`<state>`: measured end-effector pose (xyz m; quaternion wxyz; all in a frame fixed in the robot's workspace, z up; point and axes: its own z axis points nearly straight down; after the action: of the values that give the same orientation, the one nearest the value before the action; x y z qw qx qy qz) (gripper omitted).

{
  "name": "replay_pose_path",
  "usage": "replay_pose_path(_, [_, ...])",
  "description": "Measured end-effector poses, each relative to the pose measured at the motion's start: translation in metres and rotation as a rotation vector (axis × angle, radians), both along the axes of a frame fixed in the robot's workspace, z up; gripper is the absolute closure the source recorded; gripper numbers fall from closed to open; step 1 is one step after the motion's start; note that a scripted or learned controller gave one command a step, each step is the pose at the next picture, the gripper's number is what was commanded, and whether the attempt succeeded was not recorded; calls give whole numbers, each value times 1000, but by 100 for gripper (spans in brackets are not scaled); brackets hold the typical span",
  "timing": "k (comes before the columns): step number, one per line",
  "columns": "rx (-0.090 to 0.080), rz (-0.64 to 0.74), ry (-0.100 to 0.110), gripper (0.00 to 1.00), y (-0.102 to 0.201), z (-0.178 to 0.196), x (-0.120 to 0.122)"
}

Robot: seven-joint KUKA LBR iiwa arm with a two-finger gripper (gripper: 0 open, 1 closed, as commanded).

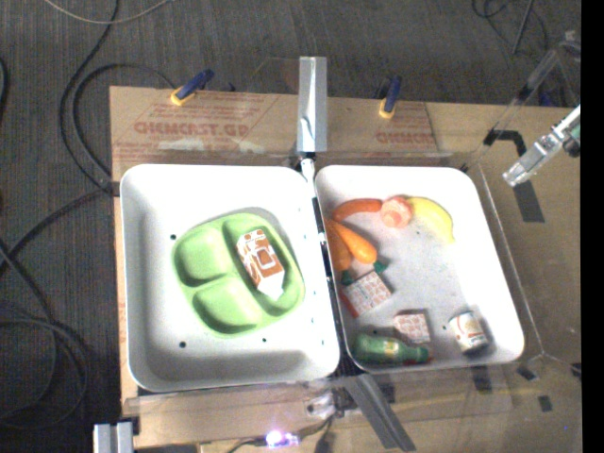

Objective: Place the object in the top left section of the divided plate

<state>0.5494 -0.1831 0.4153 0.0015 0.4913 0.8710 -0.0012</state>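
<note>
small carton lies on the green divided plate, arm off to the right

camera view: the left shallow white bin (142,253) holds a green divided plastic plate (236,272). a small orange-and-white printed carton (261,260) lies on the plate, across the ridge towards its right side, partly over the upper right section. which section it truly rests in is hard to tell.

the right shallow white bin (491,253) holds an orange toy carrot (351,242), a second orange piece (357,208), a pink round toy (396,212), a yellow toy banana (432,217), a red-and-white checked packet (366,293), a smaller patterned packet (412,327), a green bottle lying flat (389,350) and a small white can (468,330).

the gripper (543,154) sits at the far right edge, above the counter and well apart from both bins. whether its fingers are apart or together cannot be told.
</note>
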Motion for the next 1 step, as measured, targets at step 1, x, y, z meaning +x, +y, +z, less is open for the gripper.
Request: replay_pose_path(1, [-1, 70, 0, 100, -26, 2, 52])
